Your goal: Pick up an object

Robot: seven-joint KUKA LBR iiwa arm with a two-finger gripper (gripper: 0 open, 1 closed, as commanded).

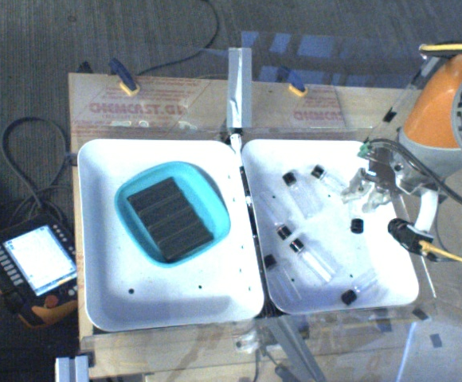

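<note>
The right bin [390, 293] holds several clear vials with black caps. One vial [301, 192] lies near the bin's back left, another vial [327, 180] just right of it, and a longer vial [312, 261] lies toward the front. A loose black cap [357, 226] sits mid-right. My gripper [366, 189] hangs over the right half of this bin, close above the floor, just behind that cap and to the right of the back vials. Nothing is visibly held in it.
The left bin [103, 293] carries a blue tray [131, 193] with a black ridged block [170, 217] in it. A metal post [238, 86] stands behind the seam between the bins. A teach pendant [32, 261] lies off the bench's left.
</note>
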